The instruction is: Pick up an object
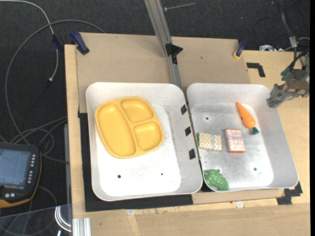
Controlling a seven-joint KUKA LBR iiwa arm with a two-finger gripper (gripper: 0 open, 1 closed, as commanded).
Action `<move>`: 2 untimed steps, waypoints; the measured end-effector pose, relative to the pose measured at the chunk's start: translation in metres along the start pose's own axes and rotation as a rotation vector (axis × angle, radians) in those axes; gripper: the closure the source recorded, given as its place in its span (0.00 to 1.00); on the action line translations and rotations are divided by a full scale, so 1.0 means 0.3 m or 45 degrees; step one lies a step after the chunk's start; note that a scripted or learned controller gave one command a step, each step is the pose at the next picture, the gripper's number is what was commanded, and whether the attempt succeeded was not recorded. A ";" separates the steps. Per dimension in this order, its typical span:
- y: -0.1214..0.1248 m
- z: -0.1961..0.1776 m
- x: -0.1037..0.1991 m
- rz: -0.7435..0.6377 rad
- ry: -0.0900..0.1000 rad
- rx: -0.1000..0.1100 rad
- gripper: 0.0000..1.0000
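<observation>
The right bin (266,95) holds an orange toy carrot (245,114) with a green tip near its upper right. Lower down, in the middle, a pink box (235,140) lies beside a pale patterned box (210,141). A green leafy toy (216,179) rests at the bin's lower left edge. My gripper (276,98) hangs at the right bin's upper right rim, right of the carrot and apart from it. Nothing shows between its fingers.
The left bin (147,173) carries a yellow divided plate (129,126). A metal pole (158,16) slants up from between the bins at the back. Blue and yellow clamps sit on the bench's far corners. A pendant screen (17,173) lies off the bench at the left.
</observation>
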State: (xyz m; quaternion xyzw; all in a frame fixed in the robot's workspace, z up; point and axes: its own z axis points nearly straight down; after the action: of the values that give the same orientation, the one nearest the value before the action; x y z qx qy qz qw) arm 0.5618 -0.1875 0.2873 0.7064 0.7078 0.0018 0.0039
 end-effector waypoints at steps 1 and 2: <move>-0.014 -0.002 0.156 -0.005 0.007 0.011 1.00; -0.075 0.009 0.307 -0.005 0.008 0.013 1.00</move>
State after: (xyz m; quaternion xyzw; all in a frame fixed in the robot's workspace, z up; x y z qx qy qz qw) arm 0.5393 -0.0954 0.2840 0.7051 0.7091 0.0002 -0.0020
